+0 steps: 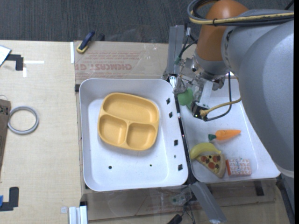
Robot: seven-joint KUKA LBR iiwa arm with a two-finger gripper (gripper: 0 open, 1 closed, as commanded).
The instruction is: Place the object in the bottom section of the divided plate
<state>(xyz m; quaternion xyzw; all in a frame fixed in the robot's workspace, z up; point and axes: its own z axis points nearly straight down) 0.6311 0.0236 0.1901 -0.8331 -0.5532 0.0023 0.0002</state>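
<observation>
- You saw the end effector low over the upper left corner of the right bin, close to the wall between the two bins.
- A small green object sat just under it. It looked to be at the fingers, but you could not tell if the fingers were closed on it or only beside it, so the state of the end effector was not clear.
- My judgement: the step in hand was the grasp or the first lift of this green object; the placing was not yet done.
- The plate lay in the left bin, yellow, with one big section at the far side and two small ones at the near side. All three looked bare.
- The next move, I think, called for a clean lift over the wall, then a travel left and a descent over the near side of the plate. Which of the two small sections counts as "bottom" you had to decide.
- Other things stayed in the right bin: a carrot, a banana, a pizza slice touching the banana, and a small box just beside the slice. They were well apart from the path.
- On the bench a tape roll lay at the left, not in the way.
- A cable hung near the wrist; it could brush the wall.
</observation>
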